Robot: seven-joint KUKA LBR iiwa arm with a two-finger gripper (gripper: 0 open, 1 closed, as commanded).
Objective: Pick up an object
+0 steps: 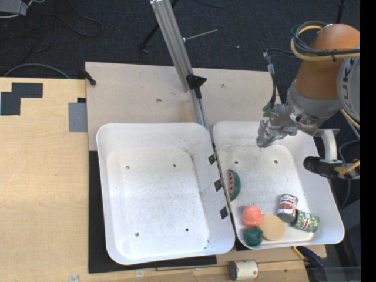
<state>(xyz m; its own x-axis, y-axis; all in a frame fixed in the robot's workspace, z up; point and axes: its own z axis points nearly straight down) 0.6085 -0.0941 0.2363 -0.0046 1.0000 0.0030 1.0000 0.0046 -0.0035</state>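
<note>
Bench was tan board on dark floor, two white bins side by side. Nearest, at the front edge, a small cylinder lay outside the bins. Right bin held everything, clustered at its near end: green ball, tan disc, pink ball, red-white can, green can touching it. Watermelon slice sat against the divider wall. Left bin showed only small dark specks. Farther back, gripper hung over the right bin's far end, well apart from the objects; nothing was between its fingers, open or closed couldn't be told.
</note>
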